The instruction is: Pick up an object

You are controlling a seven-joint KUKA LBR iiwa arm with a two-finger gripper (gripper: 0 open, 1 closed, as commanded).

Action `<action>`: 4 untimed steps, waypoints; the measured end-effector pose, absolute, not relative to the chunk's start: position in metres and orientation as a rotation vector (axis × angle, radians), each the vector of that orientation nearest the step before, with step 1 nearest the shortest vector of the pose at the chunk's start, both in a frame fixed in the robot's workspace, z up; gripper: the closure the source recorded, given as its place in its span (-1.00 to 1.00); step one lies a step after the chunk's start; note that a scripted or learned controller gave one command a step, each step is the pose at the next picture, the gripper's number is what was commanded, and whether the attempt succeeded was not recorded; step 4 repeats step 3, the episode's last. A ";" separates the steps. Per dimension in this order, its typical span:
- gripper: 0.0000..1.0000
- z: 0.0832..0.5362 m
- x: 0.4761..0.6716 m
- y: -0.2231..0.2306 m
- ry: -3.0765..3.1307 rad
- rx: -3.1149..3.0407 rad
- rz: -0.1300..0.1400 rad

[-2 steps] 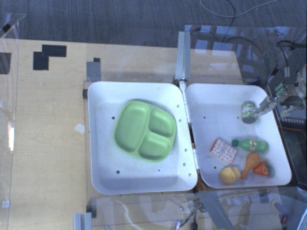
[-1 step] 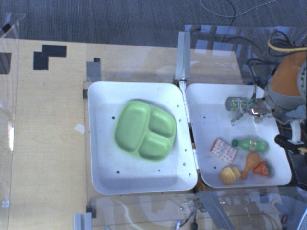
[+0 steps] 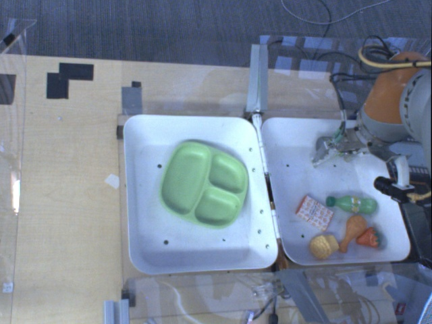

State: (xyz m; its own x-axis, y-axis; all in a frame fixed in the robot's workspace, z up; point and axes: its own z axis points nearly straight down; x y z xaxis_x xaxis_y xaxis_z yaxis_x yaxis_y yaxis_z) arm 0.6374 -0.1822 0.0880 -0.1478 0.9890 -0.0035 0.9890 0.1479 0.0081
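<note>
My gripper (image 3: 321,151) hangs over the upper part of the right bin (image 3: 297,147), open, with nothing between its fingers. The objects lie below it in that bin's lower half: a red-and-white patterned packet (image 3: 314,212), a green bottle (image 3: 351,204) on its side, a brown drumstick-shaped toy (image 3: 351,229), a small red piece (image 3: 368,237) and a round yellow-brown piece (image 3: 323,246). The gripper is well apart from all of them, with bare white floor under it.
The left bin (image 3: 145,241) holds a light green divided plate (image 3: 204,183) at its middle. A raised metal divider (image 3: 256,86) runs up from where the two bins meet. Cables (image 3: 351,59) and the arm's orange band (image 3: 391,93) sit at the upper right.
</note>
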 end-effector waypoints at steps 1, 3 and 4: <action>-1.00 0.089 0.671 -0.177 2.436 1.970 0.004; 1.00 0.192 0.648 -0.138 2.507 1.879 0.006; 1.00 0.192 0.648 -0.138 2.507 1.879 0.006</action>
